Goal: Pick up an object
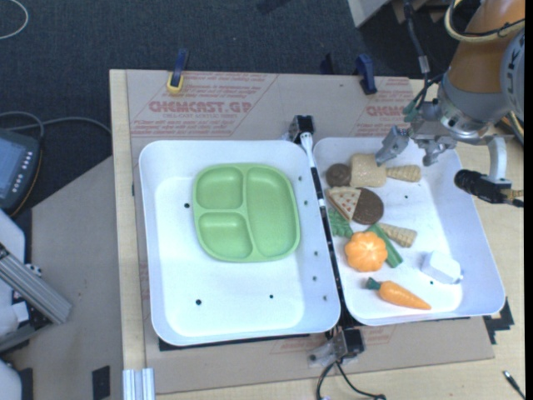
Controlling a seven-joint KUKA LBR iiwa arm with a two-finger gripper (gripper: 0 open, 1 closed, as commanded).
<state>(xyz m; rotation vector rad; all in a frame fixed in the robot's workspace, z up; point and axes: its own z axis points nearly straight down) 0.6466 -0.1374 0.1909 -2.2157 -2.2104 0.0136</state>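
My gripper [413,150] hangs over the far edge of the right bin [479,240], fingers spread open with nothing between them. Just below it lie a beige cone-shaped piece [404,173] and a tan block [367,171]. A brown round piece [337,174], a wedge-shaped slice [342,200], and a dark brown disc [369,206] sit toward the bin's left side. Nearer the front are an orange fruit [366,251], a green piece [390,248], a second beige cone [398,236], a toy carrot [400,294] and a small white object [439,267].
The left bin [166,282] holds a green three-compartment plate [246,211]. A black-edged divider [321,215] separates the bins. Blue and yellow clamps [176,73] hold the cardboard-covered bench at the back. The arm's black cable piece [479,186] sticks out over the right bin's right side.
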